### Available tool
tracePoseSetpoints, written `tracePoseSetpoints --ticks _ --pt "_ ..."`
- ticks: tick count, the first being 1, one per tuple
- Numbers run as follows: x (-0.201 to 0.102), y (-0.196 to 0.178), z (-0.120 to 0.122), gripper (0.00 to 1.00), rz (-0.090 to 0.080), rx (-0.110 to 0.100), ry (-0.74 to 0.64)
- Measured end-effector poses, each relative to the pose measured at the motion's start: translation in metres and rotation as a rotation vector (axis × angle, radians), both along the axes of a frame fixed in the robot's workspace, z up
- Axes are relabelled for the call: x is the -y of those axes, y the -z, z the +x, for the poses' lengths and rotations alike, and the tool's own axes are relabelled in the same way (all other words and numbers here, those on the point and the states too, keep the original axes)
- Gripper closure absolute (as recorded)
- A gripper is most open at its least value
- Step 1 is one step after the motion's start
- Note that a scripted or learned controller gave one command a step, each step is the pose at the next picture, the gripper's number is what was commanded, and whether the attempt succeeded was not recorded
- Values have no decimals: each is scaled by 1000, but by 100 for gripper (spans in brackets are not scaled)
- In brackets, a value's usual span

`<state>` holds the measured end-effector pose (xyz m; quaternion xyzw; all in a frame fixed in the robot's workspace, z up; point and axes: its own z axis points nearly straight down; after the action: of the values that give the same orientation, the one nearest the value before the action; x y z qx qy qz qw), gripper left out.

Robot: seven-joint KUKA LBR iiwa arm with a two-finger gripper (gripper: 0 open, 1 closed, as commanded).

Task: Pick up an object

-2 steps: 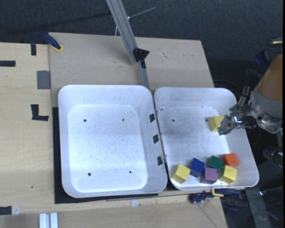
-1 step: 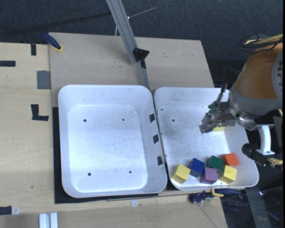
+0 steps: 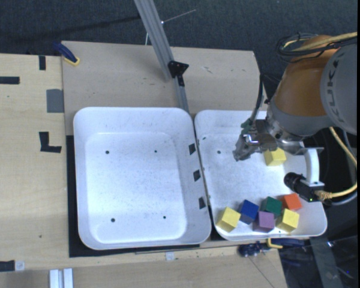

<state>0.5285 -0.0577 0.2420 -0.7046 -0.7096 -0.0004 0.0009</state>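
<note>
My gripper (image 3: 245,147) hangs over the upper middle of the right bin (image 3: 219,131), reaching in from the right under the grey and orange arm. A yellow block (image 3: 275,156) lies just to its right, partly under the wrist. Along the bin's front edge sits a cluster of blocks: yellow (image 3: 229,218), blue (image 3: 249,210), purple (image 3: 266,221), green (image 3: 271,205), orange (image 3: 292,201) and another yellow (image 3: 290,220). I see nothing held in the gripper.
The left bin (image 3: 135,176) stands beside the right one, their rims touching at the middle. A slanted grey metal pole (image 3: 156,29) crosses the back of the bench. Cables and a black fitting (image 3: 297,183) sit at the right bin's right side.
</note>
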Motion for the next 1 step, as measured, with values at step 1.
tracePoseSetpoints --ticks 1 --pt "-49 -5 10 100 0 -1 0"
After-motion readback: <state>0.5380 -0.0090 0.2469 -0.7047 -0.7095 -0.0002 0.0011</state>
